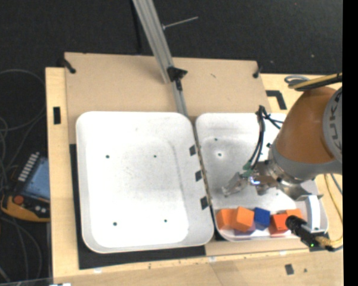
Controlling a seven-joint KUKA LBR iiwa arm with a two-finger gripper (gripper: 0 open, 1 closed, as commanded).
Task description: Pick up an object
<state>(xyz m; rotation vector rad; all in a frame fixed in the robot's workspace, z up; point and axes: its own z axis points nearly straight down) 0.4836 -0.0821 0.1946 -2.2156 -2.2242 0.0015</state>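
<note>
Along the near edge of the right bin [227,130] lie four small blocks in a row: an orange block [227,218] at the left, a second orange block [244,218] touching it, a blue block [262,217], then another orange block [280,221]

Below me a tan bench [137,82] sits on dark carpet [59,16]. A grey metal rail [155,31] slants across its far edge. Cables [9,124] coil on the floor beside a handheld pendant [30,186].
</note>
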